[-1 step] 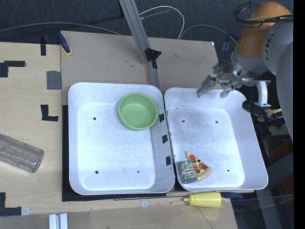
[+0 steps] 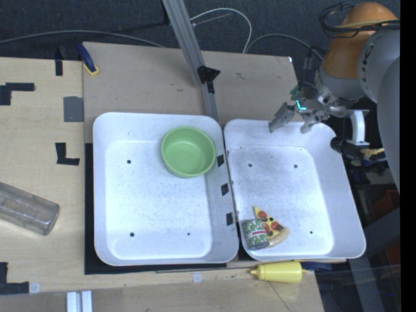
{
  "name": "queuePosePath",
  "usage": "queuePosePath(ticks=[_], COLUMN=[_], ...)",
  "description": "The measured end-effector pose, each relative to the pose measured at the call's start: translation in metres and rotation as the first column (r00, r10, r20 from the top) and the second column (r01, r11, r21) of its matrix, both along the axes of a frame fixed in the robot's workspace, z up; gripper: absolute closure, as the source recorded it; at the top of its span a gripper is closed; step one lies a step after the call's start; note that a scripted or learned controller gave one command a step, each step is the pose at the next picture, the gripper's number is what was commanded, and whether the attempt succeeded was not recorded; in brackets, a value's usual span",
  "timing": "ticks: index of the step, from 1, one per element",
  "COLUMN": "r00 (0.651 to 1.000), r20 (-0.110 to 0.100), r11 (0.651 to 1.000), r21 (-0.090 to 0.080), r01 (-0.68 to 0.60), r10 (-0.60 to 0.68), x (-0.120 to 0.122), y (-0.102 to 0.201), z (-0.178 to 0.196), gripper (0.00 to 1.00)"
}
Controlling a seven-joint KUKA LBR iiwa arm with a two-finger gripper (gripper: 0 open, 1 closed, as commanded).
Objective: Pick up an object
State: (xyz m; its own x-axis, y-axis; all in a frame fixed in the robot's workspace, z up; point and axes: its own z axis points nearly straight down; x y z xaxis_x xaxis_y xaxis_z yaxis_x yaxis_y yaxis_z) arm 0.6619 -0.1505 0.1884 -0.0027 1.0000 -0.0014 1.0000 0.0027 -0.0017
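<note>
Gripper above the right bin's far rim, nothing in it

The gripper (image 2: pixel 294 121) hangs with fingers spread wide over the right bin (image 2: pixel 338 194); the pizza slice toy (image 2: pixel 263 228) lies at that bin's near-left corner, well apart.

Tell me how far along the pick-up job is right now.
Nothing looks done yet. The gripper hovers over the far edge of the right bin, fingers spread and nothing between them. The toy pizza slice lies in that bin's near corner, and the green bowl sits in the left bin. Reaching, grasping and lifting all remain.
</note>
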Motion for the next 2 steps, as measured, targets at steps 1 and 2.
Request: queuePosePath(ticks=[1, 2], r00=[1.0, 1.0], r20=[-0.004, -0.005], r11=[1.0, 1.0], r21=[0.001, 0.001], r01=[0.0, 0.0], r10=[0.0, 0.0], x=[-0.005, -0.007], y=[0.005, 0.006], z=[-0.045, -0.1], gripper=[0.0, 0.0])
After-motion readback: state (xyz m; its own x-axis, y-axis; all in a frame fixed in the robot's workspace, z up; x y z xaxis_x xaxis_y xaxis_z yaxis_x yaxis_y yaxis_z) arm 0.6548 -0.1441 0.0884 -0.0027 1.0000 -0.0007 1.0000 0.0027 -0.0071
